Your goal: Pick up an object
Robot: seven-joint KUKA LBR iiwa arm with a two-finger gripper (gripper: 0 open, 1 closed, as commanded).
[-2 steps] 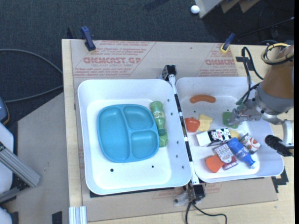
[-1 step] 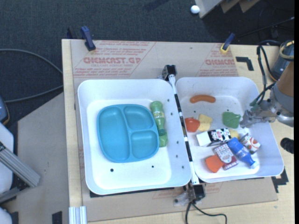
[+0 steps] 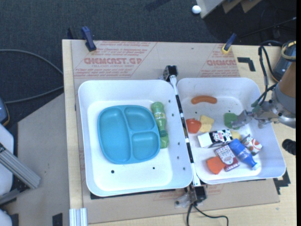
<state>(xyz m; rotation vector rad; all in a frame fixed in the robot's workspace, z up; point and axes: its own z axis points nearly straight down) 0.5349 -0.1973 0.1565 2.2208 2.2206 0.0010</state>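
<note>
My gripper (image 3: 245,118) reaches in from the right and hangs low over the right bin (image 3: 268,171). Its tip is right beside a green object (image 3: 229,120), and contact cannot be made out. Below it lie a black-and-white patterned box (image 3: 219,137), a blue bottle (image 3: 244,154), a red-and-white can (image 3: 254,144), a red packet (image 3: 226,156) and an orange piece (image 3: 214,165). An orange sausage (image 3: 203,99) lies at the back of the bin. A red piece (image 3: 193,125) and a yellow piece (image 3: 207,123) sit near the bin's left wall.
The left bin (image 3: 94,173) holds a blue divided plate (image 3: 129,133) with a green bottle (image 3: 160,121) along its right side. Clamps (image 3: 87,38) sit at the bench's back edge. Cables (image 3: 265,65) run by the arm at the right.
</note>
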